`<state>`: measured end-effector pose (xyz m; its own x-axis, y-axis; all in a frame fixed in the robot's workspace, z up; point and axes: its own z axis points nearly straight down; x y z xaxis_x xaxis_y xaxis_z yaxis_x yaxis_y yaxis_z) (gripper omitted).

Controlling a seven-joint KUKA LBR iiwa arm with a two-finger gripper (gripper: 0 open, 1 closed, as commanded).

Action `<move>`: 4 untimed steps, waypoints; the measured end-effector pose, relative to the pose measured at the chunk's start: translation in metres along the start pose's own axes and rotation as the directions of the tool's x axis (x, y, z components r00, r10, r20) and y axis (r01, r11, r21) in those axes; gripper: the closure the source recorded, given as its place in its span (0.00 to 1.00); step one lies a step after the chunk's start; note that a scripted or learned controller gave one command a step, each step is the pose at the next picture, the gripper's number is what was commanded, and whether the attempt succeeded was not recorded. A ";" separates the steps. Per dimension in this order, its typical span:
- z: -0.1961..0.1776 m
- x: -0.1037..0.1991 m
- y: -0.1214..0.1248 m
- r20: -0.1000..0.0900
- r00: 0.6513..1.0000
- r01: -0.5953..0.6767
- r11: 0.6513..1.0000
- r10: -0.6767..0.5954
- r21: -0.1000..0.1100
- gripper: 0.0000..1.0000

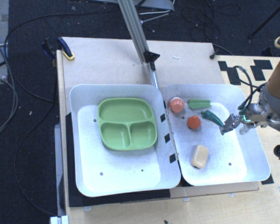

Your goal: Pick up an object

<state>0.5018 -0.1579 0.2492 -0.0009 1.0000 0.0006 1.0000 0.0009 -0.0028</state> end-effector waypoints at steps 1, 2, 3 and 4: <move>-0.001 0.000 0.001 0.000 1.000 0.000 1.000 0.000 -0.002 0.00; 0.042 0.000 0.001 0.000 1.000 -0.002 1.000 0.002 0.002 0.00; 0.105 0.001 0.006 -0.001 1.000 -0.002 1.000 0.002 0.001 0.00; 0.149 0.000 0.013 0.003 1.000 -0.004 1.000 0.004 -0.025 0.00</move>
<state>0.5147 -0.1575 0.1002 0.0032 1.0000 -0.0025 0.9998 -0.0031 0.0218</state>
